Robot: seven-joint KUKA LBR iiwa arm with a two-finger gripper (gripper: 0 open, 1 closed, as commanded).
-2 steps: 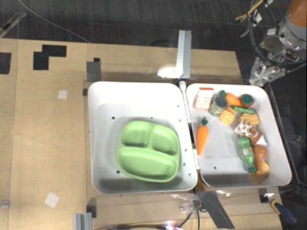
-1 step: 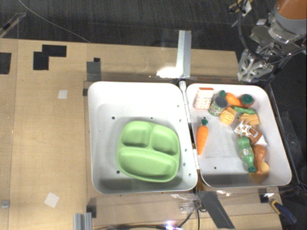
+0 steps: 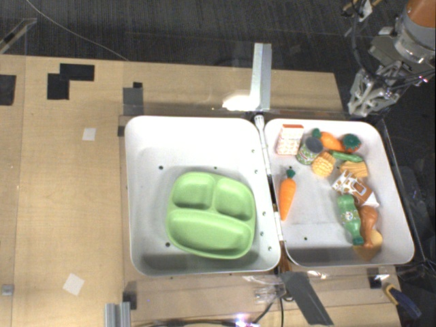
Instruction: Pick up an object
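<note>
I am seeing the gripper (image 3: 373, 95) hovering at one o'clock of the right bin (image 3: 398, 240), fingers spread, grasping nothing; carrot (image 3: 287, 195) lying at nine o'clock inside.

Even, fairly bright overhead light; a glare patch blooms just behind the left bin (image 3: 146, 182), whose near wall holds soft shadow. The green tray (image 3: 211, 213) inside looks slightly soft-focused.

Single fixed camera above bench (image 3: 61, 203), angled down (slight slant), both white bins (image 3: 146, 182) in frame.
</note>
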